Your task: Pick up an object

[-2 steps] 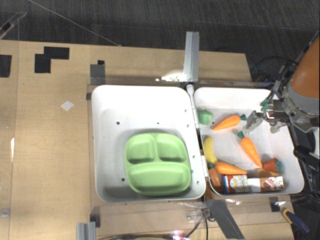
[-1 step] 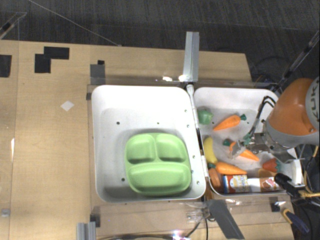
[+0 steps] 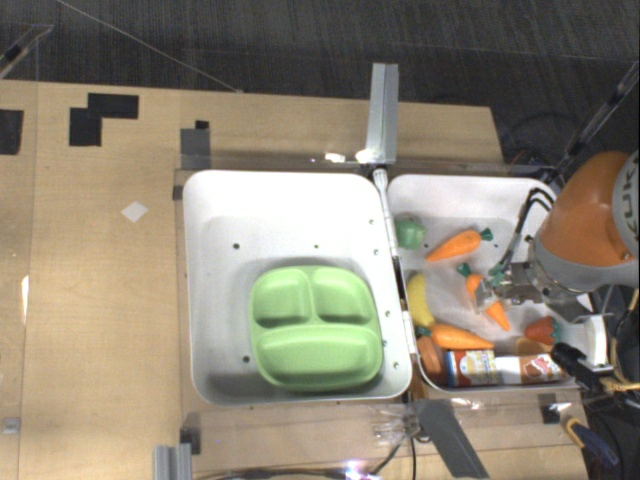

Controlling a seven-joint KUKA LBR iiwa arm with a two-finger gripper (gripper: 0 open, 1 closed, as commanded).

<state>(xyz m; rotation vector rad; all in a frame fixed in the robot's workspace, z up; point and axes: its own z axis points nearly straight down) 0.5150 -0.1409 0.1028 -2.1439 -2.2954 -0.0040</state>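
Writing: the bottle label is too small and blurred to read; no other legible marks.

Left shallow white plastic bin (image 3: 205, 268): one item, a light green plastic tray with three compartments (image 3: 316, 326), lying flat toward the near half of the bin.

Right shallow white plastic bin (image 3: 450, 193): a cluster of toy food.
- Orange plastic carrots, count 4: a large one with a green tip (image 3: 455, 245) near the far side; a small one (image 3: 473, 285) just below it; another small one (image 3: 497, 315) beside the gripper; a long one (image 3: 461, 338) lying across the near part.
- One green rounded vegetable piece (image 3: 409, 233) in the far left corner, against the wall between the bins.
- One yellow banana-shaped piece (image 3: 420, 301) along the left wall.
- One bottle with a red and white label (image 3: 497, 369) lying on its side along the near wall.
- One small red piece (image 3: 540, 330) at the right; kind cannot be told.

Two-finger gripper (image 3: 497, 290) is low over the right bin, among the small carrots, below the grey arm with its orange band (image 3: 590, 218). Whether the fingers are apart or together cannot be told at this scale.

Both bins sit side by side on the tan wooden bench (image 3: 90, 298).
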